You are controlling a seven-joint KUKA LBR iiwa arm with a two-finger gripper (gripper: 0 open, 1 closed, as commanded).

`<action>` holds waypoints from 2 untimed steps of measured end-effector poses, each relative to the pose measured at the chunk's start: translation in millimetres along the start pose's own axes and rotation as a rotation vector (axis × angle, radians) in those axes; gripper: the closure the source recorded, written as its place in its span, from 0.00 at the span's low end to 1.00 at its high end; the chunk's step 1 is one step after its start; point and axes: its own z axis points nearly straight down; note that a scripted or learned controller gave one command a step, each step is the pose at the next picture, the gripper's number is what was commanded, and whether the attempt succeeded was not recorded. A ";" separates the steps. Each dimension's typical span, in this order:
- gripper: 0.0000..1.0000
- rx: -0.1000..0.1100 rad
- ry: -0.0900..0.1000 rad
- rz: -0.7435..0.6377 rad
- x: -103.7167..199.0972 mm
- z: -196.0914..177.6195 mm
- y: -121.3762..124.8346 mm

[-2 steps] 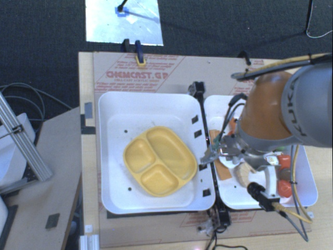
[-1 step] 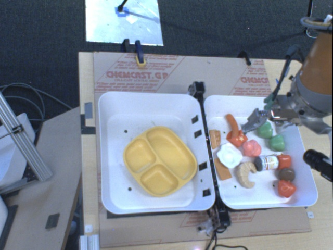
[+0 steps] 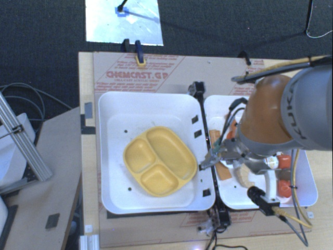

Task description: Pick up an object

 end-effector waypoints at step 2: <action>1.00 -0.023 0.000 -0.006 34.9 -141.7 1.7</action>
